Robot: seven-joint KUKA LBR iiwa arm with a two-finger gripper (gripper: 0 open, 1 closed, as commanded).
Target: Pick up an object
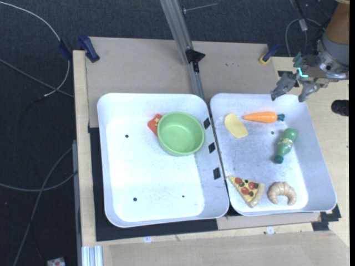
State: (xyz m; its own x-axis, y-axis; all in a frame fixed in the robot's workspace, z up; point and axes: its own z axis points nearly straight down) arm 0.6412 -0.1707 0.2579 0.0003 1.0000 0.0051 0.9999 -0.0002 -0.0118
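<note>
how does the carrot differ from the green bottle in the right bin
The carrot is orange with a small green tip, while the green bottle is green all over. The carrot lies crosswise near the far wall of the right bin; the green bottle lies at a slant nearer the bin's right side, just below the carrot. The carrot tapers to a point; the green bottle is chunkier, with a narrow neck. Both lie on their sides, untouched by the tool.

End effector [293,90] open above right bin [319,165], carrot [259,116] nearby
</note>
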